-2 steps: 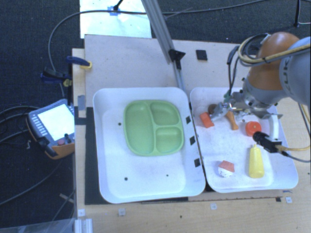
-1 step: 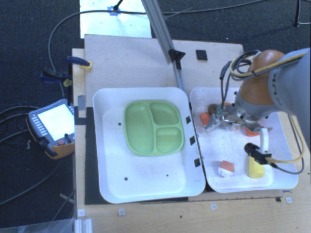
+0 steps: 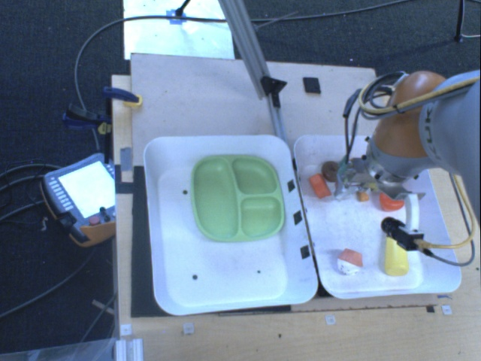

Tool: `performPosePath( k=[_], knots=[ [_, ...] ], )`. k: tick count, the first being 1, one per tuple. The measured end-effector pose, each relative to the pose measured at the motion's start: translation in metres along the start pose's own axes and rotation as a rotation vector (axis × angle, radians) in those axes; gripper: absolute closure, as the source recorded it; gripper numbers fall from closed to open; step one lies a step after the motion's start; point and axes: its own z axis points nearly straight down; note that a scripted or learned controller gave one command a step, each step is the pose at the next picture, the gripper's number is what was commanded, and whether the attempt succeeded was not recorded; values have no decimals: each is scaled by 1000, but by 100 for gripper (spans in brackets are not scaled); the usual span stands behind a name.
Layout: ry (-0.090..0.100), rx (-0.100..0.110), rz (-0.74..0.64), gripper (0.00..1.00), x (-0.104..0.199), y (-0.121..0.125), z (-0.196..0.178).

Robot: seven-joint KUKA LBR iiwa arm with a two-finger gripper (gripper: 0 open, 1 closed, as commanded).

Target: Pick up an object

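Observation:
My gripper (image 3: 345,187) is low over the back part of the right bin (image 3: 443,280). An orange-red block (image 3: 320,187) lies just to its left. A brown round piece (image 3: 329,171) sits behind that block. Just to the gripper's right are a small orange piece (image 3: 364,195) and a red-orange piece (image 3: 391,201), the latter partly under the wrist. Nothing can be seen held in the gripper. Toward the bin's front are a yellow bottle-like thing (image 3: 396,259) and a white and red piece (image 3: 349,261).
The left bin (image 3: 173,277) holds a green divided plate (image 3: 237,198). A slanted metal pole (image 3: 244,32) crosses the back of the bench. A small black square (image 3: 312,86) lies on the board behind the bins. Black clips (image 3: 297,218) mark the seam between the bins.

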Motion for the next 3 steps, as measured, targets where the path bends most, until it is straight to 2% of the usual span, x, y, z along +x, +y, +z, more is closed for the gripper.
performPosePath(
  k=[2,3],
  knots=[
    [-1,-3,-5,100,-7,-1,-115],
    [1,2,-9,100,45,-3,-105]
  ],
)
